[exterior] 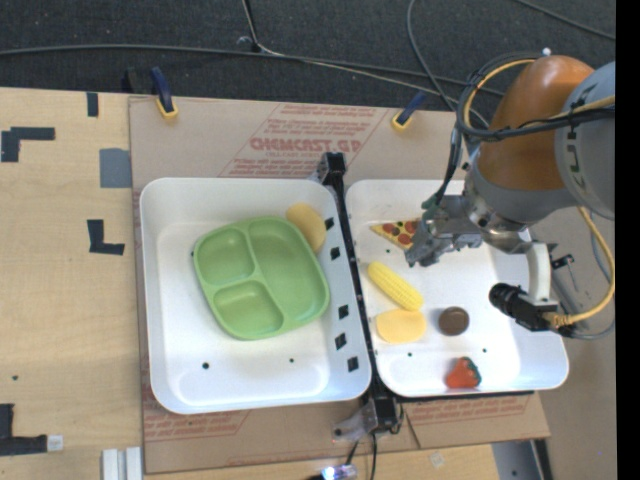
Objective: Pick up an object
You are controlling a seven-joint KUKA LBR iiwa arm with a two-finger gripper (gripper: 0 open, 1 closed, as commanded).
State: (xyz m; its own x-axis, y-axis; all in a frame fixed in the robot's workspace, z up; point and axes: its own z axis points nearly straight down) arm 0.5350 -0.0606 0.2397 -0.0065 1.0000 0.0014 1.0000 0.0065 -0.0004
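The gripper (425,248) sits low in the right bin (520,368), right by the pizza slice (397,232), a flat triangle with red dots. Can't tell if the fingers are spread or pinched. Also in there: a bumpy yellow corn cob (394,285), a smooth yellow blob (401,326), a brown round thing (454,320), and a red strawberry (463,372). The left bin (165,368) has a glossy green divided plate (262,277).

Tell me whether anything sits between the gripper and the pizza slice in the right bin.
Nothing visible does. The gripper hangs just right of the pizza slice, with only bare white bin floor between them. The corn cob lies below that gap, off the path.
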